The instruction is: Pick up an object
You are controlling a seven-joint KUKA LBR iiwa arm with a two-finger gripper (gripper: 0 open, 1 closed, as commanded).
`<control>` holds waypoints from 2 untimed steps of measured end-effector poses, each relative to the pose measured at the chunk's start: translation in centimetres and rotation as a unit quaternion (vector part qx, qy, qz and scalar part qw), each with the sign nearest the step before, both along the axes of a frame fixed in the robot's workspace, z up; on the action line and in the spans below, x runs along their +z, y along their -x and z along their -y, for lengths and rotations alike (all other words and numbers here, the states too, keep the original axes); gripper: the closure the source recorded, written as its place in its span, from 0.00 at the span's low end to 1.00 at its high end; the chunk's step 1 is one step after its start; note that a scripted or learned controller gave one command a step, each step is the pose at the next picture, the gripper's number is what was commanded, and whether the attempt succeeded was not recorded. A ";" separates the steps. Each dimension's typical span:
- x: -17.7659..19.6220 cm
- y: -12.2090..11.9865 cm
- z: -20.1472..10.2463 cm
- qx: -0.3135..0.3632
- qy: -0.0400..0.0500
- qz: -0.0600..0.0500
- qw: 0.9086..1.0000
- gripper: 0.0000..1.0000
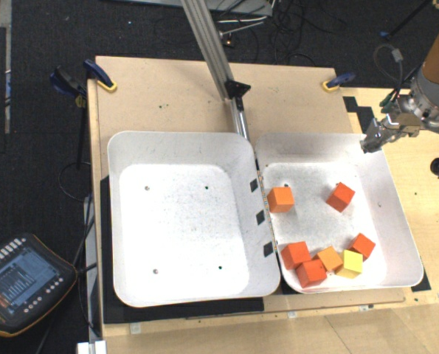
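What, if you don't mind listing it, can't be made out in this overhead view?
- Gripper: small and blurred above the right bin's far corner; its state can't be read.
- Arm: cut off by the right edge.
- Red block: its contact with the neighbouring blocks is unclear.
- Handheld controller: screen too small to read.

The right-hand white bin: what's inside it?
Inside the right bin lie six blocks: an orange block and a red block lying apart, and a touching cluster of four, one yellow. Whatever lies beneath the cluster is covered.
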State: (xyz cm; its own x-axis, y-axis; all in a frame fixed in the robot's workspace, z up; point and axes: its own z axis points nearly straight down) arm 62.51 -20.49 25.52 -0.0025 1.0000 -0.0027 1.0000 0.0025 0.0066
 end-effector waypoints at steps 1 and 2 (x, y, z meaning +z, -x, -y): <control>0.7 0.2 -5.2 0.003 -0.002 -0.003 1.000 1.00; 0.5 0.1 -9.7 0.002 -0.002 -0.003 1.000 1.00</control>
